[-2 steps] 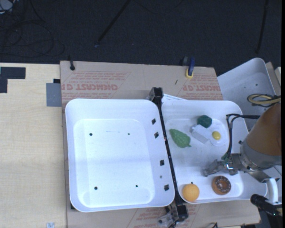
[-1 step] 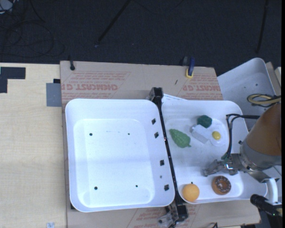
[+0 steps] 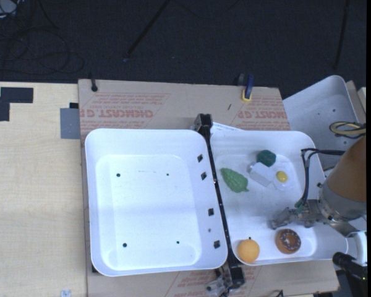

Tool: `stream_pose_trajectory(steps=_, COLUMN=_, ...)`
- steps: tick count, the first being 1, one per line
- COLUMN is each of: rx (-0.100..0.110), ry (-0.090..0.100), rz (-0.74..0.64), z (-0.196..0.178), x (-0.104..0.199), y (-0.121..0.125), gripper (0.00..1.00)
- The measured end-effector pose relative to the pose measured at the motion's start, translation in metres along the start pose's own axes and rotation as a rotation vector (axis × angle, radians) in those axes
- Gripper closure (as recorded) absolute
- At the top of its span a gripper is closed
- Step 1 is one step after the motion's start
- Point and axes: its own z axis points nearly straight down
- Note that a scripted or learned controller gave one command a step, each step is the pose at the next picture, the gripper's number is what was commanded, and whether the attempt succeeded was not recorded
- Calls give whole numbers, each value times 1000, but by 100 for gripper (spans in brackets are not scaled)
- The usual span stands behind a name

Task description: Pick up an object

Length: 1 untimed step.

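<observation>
Here, bench (image 3: 31,184): pale wood surface with a sheet of printed brown cardboard (image 3: 173,107) lying under both bins.
Left bin (image 3: 93,166): shallow white plastic tray with a few dark dots on its floor; its right wall meets the other bin along a black divider strip (image 3: 213,184).
Right bin (image 3: 235,144): shallow white plastic tray carrying all the loose objects.
Arm (image 3: 349,181): grey with an orange band, coming in over the right bin's right edge.
Gripper (image 3: 284,219): metal fingers low over the right bin's floor near its front right corner, just above the doughnut; whether they are open or closed cannot be told, and nothing shows between them.
Green leafy toy (image 3: 234,180): near the right bin's left wall, mid-depth.
Brown round doughnut-like object (image 3: 288,241): against the front edge, right of the orange.
Orange ball (image 3: 248,250): front left corner of the right bin.
Dark green rounded piece (image 3: 266,158): towards the back, beside a clear plastic packet (image 3: 260,174).
Small yellow ball (image 3: 281,177): just right of the packet.
</observation>
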Motion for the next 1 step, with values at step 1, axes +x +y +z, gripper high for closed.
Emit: stream_pose_trajectory(steps=1, rx=-1, ry=0, rz=1, z=-11, x=0, y=0, gripper=100)
